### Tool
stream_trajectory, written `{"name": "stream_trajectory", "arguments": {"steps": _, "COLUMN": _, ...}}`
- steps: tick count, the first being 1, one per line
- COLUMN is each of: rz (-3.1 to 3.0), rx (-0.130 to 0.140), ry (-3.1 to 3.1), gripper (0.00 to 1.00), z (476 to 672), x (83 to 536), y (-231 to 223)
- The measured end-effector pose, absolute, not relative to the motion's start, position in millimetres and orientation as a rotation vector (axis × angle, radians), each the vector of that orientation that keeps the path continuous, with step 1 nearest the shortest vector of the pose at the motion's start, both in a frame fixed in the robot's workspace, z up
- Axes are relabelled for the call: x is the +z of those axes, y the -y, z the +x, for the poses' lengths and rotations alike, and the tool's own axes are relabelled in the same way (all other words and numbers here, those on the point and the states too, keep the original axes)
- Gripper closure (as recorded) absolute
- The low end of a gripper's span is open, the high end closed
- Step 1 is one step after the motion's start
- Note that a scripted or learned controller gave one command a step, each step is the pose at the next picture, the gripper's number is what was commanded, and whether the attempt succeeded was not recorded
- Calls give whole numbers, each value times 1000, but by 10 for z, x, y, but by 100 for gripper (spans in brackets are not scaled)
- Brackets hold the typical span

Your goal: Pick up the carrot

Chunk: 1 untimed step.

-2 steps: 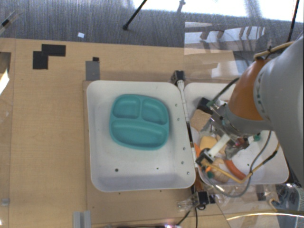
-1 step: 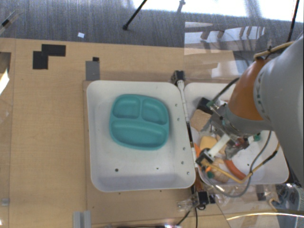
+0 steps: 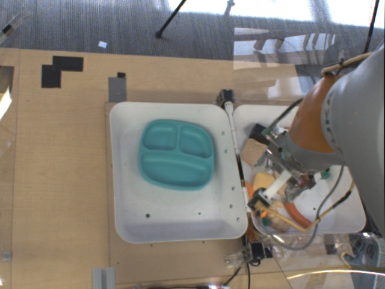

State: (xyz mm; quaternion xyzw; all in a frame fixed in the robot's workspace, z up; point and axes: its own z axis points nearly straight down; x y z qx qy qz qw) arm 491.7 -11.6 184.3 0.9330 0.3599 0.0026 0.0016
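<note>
1. Camera view, layout: two white bins sit side by side on the bench [image 3: 60, 161]. The left bin [image 3: 126, 215] carries a teal divided plate [image 3: 176, 154]. The right bin [image 3: 355, 218] holds the clutter and the arm [image 3: 337, 113].
2. Camera view, task item: the carrot [image 3: 296, 213] lies near the front of the right bin, an orange length slanting toward the front right, beside a yellow piece [image 3: 263, 179] and a pale rounded item [image 3: 278, 221].
3. Camera view, tool: the gripper [image 3: 264, 196] is low over the right bin's left side, just beside the carrot; whether it is parted or closed cannot be told, and nothing is seen in its hold.
4. Judgement, step in hand: approach for the grasp. Advise centring over the carrot's middle, closing across its narrow width, and keeping off the neighbouring items and bin wall.
</note>
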Motion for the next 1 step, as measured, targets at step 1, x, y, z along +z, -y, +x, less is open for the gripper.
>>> {"name": "stream_trajectory", "arguments": {"steps": 1, "rz": 2928, "rx": 8, "ry": -1129, "gripper": 0, "z": 4917, "x": 1843, "y": 116}}
